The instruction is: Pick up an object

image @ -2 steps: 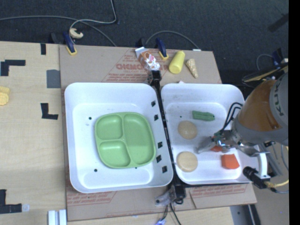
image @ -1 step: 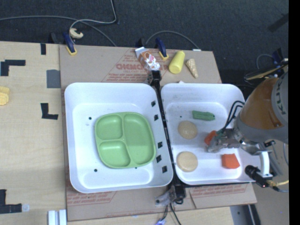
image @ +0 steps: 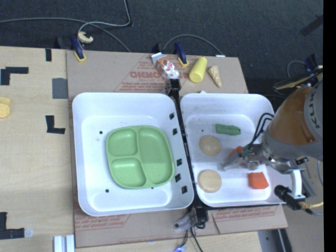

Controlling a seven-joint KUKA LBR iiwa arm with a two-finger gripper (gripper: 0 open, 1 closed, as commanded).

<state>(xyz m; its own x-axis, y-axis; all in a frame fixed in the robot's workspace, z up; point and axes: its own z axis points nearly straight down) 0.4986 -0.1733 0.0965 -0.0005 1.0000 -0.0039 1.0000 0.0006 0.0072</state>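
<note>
The right bin point(image: 226, 101) holds a green oblong piece point(image: 227, 129), a pale round piece point(image: 210, 145), a tan round disc point(image: 209, 180) and an orange-red block point(image: 258, 180). My gripper point(image: 231, 160) reaches in from the right and hangs low in the middle of this bin, between the two round pieces and left of the orange block. Its metal fingers point left, and nothing shows between them. The arm's orange band and grey wrist cover the bin's right rim.
The left bin point(image: 86, 140) carries a green divided plate point(image: 139, 156). Behind the bins on the cardboard lie a yellow cylinder point(image: 198, 70), a cone-shaped piece point(image: 215, 76) and a small packet point(image: 164, 64). Cables run along the back.
</note>
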